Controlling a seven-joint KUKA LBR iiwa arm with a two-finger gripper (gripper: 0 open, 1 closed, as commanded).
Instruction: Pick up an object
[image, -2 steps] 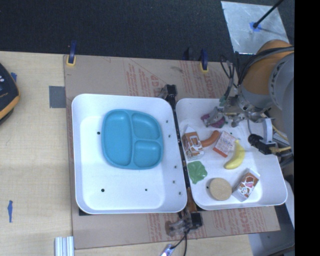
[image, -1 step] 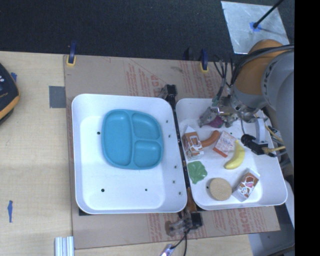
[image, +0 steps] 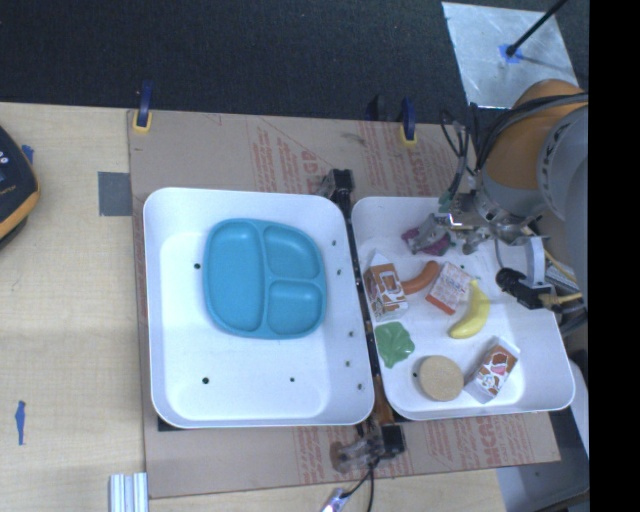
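While gripper (image: 440, 232) hovers, one banana (image: 472, 314), two cartons (image: 384, 289)

Left bin (image: 175, 330) open around blue plate (image: 265, 278), right bin (image: 545, 395) crowded

The wooden bench (image: 70, 330) carries a brown cardboard sheet (image: 250, 150). On the sheet two white bins, left (image: 170, 300) and right (image: 540, 385), lie touching.

Faint red printing runs across the cardboard sheet (image: 300, 150) beneath the bins — too blurred to read; the small cartons' labels likewise.
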